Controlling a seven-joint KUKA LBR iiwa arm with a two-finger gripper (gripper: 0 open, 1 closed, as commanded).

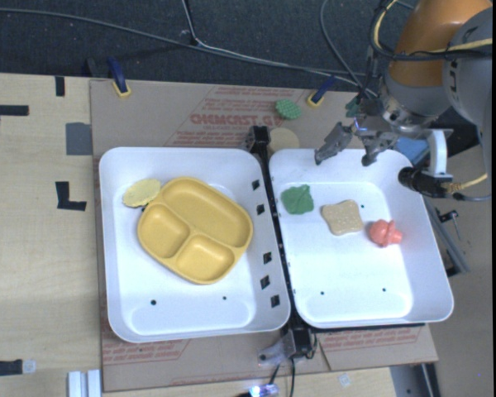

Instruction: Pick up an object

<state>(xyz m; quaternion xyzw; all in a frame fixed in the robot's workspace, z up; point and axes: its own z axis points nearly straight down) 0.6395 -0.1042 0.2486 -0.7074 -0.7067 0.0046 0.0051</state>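
Camera view: my jaws hang wide and unladen.
They hover over the right bin's far edge.

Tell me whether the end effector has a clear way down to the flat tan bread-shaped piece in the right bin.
Probably yes. The end effector hangs open over the right white bin's far edge, and the flat tan bread-shaped piece lies apart from its neighbours, nothing on it.

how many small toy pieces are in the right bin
3. A green leafy piece lies near the left wall, a tan bread-like slice sits mid-bin, and a pink-red piece lies to its right. The gripper hovers above the bin's far edge.
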